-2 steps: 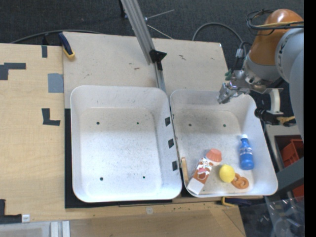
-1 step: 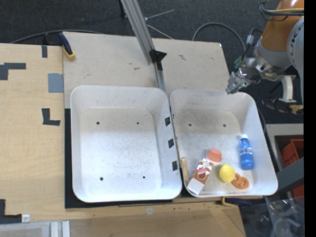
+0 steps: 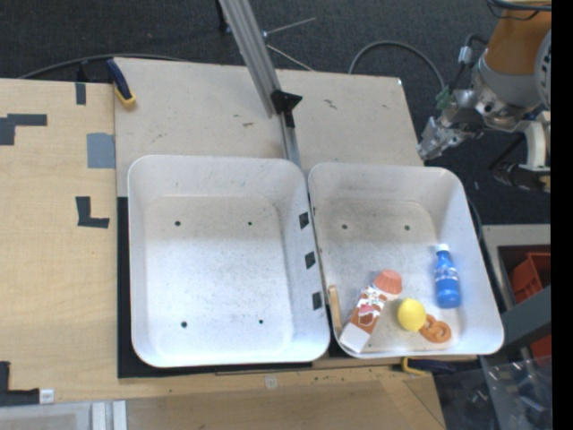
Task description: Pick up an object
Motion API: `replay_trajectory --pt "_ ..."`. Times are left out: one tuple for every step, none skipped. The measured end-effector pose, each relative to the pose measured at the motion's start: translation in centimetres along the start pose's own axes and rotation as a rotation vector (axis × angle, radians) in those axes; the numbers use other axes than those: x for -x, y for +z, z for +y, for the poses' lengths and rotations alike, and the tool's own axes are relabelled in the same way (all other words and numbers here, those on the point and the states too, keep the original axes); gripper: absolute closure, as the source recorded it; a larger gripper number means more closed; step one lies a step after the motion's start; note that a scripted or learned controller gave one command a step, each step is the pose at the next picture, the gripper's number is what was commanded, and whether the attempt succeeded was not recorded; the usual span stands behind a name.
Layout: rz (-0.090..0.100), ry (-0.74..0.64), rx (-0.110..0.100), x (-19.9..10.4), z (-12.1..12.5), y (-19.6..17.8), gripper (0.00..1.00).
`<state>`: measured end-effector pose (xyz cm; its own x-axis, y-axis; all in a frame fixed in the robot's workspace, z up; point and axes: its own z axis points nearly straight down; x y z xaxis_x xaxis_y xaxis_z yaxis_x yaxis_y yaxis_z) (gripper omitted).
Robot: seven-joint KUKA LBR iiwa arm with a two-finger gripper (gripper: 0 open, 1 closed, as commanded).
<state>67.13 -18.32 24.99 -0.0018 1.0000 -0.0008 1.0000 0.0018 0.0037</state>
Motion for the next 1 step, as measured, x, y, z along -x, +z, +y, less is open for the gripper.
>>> replay_trajectory --pt "0.002 -0.004 -0.007 -5.57 -1.00 1.32 1.00"
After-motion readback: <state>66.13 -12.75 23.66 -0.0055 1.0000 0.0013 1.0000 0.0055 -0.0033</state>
